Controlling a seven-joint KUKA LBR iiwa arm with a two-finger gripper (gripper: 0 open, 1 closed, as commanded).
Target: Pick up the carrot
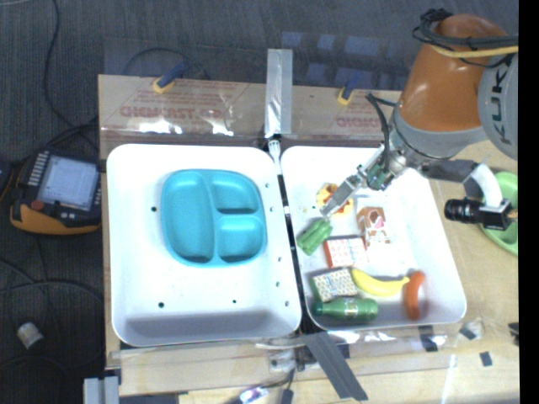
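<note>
Carrot [413,295]: short orange plastic toy, tapered, lying at the lower right corner of the right-hand shallow white bin [446,251], close against the bin's right wall. Untouched, nothing on top of it. Just left of the carrot, touching or nearly so: yellow plastic banana [379,284], curved along the bin floor. Further left of the carrot: dark green bottle-shaped toy [347,310] lying on its side, and above that a small printed box with green edging [335,284]. Up and left of the carrot: flat red-and-white printed card [344,249], brown-and-white packet [373,226], light green cylinder [314,236], small yellow-and-orange item [328,195]. Clutter apparently dumped loose, hence the crowding; carrot at the fringe, so probably approachable from above, with wall and banana limiting finger room.

Well left of the carrot, in the other bin: blue plastic divided tray [210,217], resting flat.

Gripper [339,198]: well apart from the carrot, up and to its left, low over the yellow-and-orange item. Open or closed: cannot tell from this angle. Nothing visibly held. Arm reaching in from above right of the carrot, orange band [450,74] high, wrist slanting down-left toward the bin. Judgement: pick not yet begun.
</note>
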